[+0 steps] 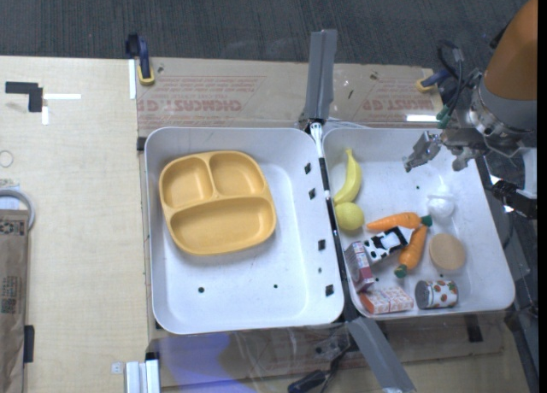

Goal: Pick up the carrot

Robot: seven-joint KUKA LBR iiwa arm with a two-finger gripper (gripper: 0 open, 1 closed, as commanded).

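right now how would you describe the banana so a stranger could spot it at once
Look in the right white bin, along its left wall beside the divider. The banana lies there, above the lemon. It is long and curved, while the lemon is round.

The carrot (394, 221) lies hemmed in within the right bin (500, 250): a second carrot (414, 247) and a black-and-white toy (386, 242) touch it below, a lemon (349, 216) sits just left, and a white object (440, 206) just right. Bare bin floor above it gives open access.
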